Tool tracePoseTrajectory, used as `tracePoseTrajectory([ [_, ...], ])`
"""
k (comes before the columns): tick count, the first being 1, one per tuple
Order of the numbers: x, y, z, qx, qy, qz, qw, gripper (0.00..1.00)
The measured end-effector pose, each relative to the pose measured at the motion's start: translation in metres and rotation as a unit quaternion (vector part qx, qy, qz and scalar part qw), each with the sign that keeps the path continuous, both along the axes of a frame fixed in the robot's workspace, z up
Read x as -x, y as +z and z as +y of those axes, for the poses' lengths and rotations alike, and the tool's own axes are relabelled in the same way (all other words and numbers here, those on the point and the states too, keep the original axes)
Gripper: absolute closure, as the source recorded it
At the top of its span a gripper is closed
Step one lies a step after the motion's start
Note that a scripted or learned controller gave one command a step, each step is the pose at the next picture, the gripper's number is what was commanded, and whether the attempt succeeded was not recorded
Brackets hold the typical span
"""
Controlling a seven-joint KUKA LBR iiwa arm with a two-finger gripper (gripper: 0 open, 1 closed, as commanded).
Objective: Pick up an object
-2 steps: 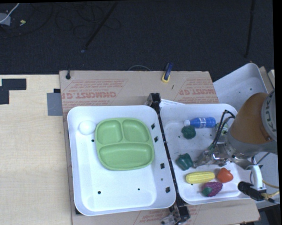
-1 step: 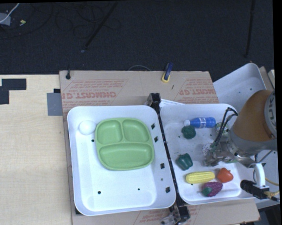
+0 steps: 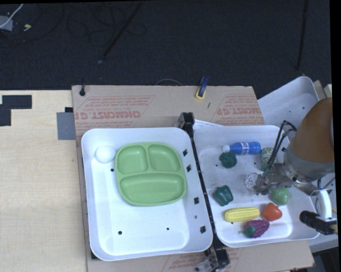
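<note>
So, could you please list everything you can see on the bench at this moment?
Bins: two, white, side by side on cardboard.
Tray: one, green, three compartments, left bin.
Ball: one, white, left bin's far-left corner.
Bottle: one, blue and white, lying in right bin, far side.
Peppers: two, dark green, right bin's left half.
Corn: one, yellow, right bin's near side.
Tomato: one, red, right of the corn.
Grapes: one bunch, purple, near edge.
Green fruit: one, beside the tool.
Clamp: one, blue and yellow, cardboard's far edge.
Arm: grey and orange, from the right.
Tool: over the right bin.
</note>
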State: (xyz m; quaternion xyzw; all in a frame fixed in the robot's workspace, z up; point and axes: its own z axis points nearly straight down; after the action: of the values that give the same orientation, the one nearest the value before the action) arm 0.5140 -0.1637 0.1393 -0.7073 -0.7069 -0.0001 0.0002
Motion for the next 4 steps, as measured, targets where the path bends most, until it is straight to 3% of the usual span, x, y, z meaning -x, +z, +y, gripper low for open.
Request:
tracePoseTrajectory([
  [2, 0.01, 0.09, -0.003, 0.0, 0.0, 0.0, 1.0, 1.0],
  [4, -0.018, 0.09, 0.093, -0.001, 0.002, 0.002, 1.0, 1.0],
])
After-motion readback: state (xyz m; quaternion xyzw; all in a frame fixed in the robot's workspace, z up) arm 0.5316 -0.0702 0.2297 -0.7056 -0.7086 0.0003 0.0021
